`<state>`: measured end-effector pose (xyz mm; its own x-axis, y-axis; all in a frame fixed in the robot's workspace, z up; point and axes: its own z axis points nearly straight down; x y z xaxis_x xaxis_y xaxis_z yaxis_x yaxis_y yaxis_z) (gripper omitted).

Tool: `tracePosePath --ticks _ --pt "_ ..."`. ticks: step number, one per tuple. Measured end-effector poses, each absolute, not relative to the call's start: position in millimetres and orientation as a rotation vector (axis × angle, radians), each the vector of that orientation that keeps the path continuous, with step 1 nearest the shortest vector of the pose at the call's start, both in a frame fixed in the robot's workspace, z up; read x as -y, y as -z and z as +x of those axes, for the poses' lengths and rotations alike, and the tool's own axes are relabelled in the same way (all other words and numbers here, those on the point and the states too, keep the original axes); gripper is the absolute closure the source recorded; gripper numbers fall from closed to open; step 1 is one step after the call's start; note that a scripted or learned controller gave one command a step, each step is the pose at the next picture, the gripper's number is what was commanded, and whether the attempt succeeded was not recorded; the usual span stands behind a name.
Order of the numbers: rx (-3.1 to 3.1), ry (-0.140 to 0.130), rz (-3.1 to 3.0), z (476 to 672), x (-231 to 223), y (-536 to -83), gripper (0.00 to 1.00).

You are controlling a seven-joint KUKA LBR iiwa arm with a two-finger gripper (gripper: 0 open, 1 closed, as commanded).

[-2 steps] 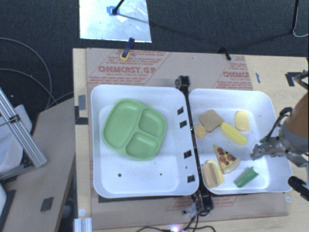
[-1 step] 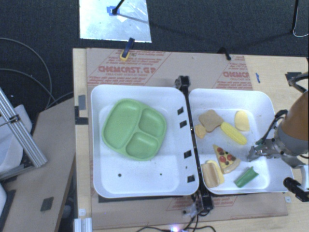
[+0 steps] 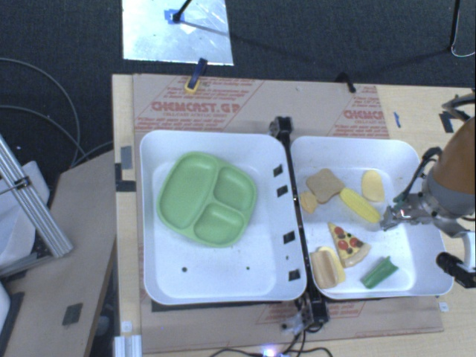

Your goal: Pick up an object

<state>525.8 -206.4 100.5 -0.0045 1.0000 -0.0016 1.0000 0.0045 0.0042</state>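
The left bin [image 3: 160, 274] bears just a green plate [image 3: 207, 197], upright and apart from the food, so it plays no part in the pick. The right bin [image 3: 405, 155] holds the candidates close together: toast [image 3: 324, 184], corn [image 3: 359, 205], a yellow piece [image 3: 372, 184], pizza [image 3: 348, 245], a hotdog [image 3: 326, 266] and a green bean [image 3: 379, 272]. The gripper [image 3: 392, 219] sits low at the corn's right end, likely its target; I cannot tell how its tips are set, and nothing blocks it.
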Motion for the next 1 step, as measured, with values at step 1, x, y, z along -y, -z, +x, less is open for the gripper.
tracePosePath --ticks 1 --pt "-2.218 -0.003 2.218 486.6 198.3 -85.0 1.00"
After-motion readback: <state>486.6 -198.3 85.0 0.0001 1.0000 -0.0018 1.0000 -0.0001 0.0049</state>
